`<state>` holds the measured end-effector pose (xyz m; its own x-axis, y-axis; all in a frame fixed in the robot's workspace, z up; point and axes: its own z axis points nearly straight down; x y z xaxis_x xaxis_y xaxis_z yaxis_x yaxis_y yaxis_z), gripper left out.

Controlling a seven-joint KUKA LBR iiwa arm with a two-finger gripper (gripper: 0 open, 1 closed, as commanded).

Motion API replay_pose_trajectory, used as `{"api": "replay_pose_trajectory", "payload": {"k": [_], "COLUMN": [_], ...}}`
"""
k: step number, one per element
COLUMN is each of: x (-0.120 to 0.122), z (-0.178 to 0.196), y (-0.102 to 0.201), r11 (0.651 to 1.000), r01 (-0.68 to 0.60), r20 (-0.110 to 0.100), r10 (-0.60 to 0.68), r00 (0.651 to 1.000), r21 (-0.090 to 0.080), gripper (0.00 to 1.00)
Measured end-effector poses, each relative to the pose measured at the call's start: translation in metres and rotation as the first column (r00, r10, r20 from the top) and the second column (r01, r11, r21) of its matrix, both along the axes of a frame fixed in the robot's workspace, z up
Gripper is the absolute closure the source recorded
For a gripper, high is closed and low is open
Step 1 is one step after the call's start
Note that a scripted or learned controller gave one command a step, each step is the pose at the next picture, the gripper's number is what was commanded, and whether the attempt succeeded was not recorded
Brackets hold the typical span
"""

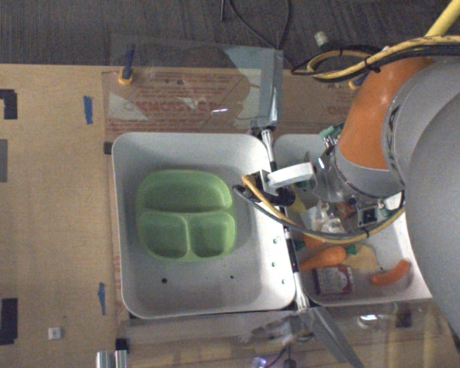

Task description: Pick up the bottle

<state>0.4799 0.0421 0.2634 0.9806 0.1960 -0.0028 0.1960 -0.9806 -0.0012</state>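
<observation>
From my remote seat I saw the grey arm with its orange band reaching in from the right of the camera view, its wrist hanging low over the shallow white bin on the right. The two-finger gripper sat among the clutter there, masked by its own housing and a loop of yellow and black cable. I could not tell whether it was spread, clenched or grasping anything.

A pale, clear-looking object lay directly under the wrist, in that same bin near its left wall. It might have been the bottle, but too little of it showed for me to be sure.

Just below it lay a long orange carrot-shaped piece, tilted. A smaller orange piece lay towards the bin's right side, and a small dark red packet sat between them.

The other shallow white bin held a green plastic plate with three compartments, lying flat and well apart from the gripper.
</observation>
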Motion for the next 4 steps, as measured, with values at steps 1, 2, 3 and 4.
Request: {"api": "replay_pose_trajectory", "payload": {"k": [1, 2, 3, 4], "x": [0.0, 0.0, 0.004, 0.004], "z": [0.009, 0.041, 0.043, 0.052], "y": [-0.001, 0.083, 0.105, 0.104], "r11": [1.0, 0.984, 0.983, 0.984], "r01": [0.004, -0.176, -0.182, -0.178], "r20": [-0.001, 0.003, 0.002, 0.002], "r10": [-0.004, 0.176, 0.182, 0.178], "r00": [1.0, 0.984, 0.983, 0.984], "r21": [0.0, -0.001, -0.001, -0.002], "gripper": [1.0, 1.0, 1.0, 1.0]}}
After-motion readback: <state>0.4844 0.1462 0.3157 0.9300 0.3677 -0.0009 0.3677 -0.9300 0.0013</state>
